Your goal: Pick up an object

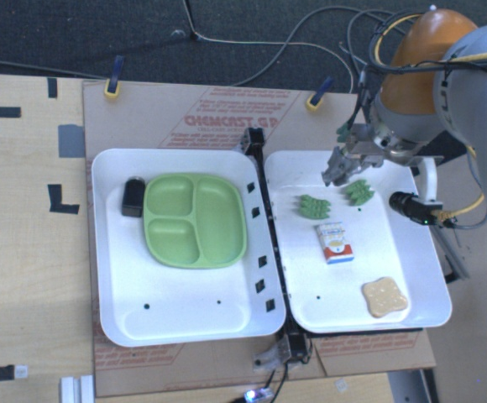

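Green leafy pieces [314,206] and [359,192] lie in the right bin [420,292] on the worktop, the tool [341,171] poised above and between them, presumably lining up a pick, though I cannot tell its grip state.

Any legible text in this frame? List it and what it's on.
"CHEMCAST GP": red print on the brown board behind the bins, large line only; I'm fairly, not fully, sure of the reading.
Smaller red lines under it: too blurred to read.
Small carton in the right bin: red, white and blue printing, too small to read.
Nothing else carries readable text.
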